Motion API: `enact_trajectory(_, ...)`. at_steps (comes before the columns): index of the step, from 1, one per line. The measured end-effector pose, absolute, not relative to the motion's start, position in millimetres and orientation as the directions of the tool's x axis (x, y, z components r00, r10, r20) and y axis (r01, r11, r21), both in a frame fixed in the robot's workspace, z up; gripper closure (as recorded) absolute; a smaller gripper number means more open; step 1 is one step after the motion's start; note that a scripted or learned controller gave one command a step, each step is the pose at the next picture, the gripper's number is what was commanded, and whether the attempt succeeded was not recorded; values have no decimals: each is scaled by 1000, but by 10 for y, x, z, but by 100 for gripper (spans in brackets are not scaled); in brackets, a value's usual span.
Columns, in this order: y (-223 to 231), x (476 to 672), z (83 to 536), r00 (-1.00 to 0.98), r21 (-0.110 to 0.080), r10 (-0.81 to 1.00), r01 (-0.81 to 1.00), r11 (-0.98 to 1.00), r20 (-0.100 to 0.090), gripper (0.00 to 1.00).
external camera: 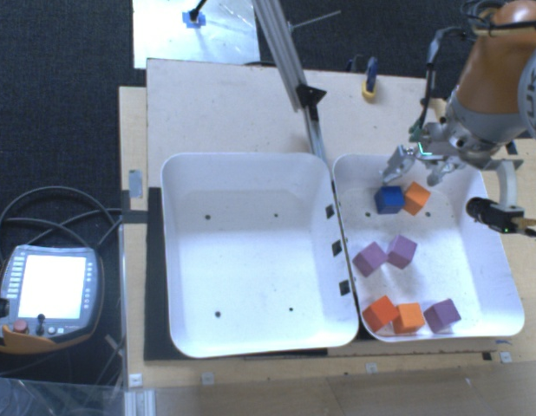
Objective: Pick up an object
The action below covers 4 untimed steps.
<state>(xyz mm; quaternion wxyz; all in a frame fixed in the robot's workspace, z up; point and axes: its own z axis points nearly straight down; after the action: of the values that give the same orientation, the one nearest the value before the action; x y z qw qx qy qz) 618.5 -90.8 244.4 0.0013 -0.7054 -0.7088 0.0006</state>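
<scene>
The gripper (416,168) hangs over the far part of the right bin (493,271), its fingers spread apart and gripping nothing. Just below it lie a blue cube (389,199) and an orange cube (416,198), touching each other. Two purple cubes (385,256) sit mid-bin. Two orange cubes (395,314) and another purple cube (442,315) lie by the near wall.

3 orange cubes (416,198), 3 purple (402,251), 1 blue (389,199)
</scene>
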Motion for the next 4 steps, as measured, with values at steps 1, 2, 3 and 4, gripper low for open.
enact_trajectory(1,-910,6192,2465,-4,1,1000,1000,4,0,0)
enact_trajectory(2,-920,6087,1943,-2,-4,1000,1000,2,0,0)
enact_trajectory(3,-919,6088,1315,-2,-5,1000,1000,2,1,0)
enact_trajectory(4,-915,6084,879,-3,-3,1000,1000,3,0,0)
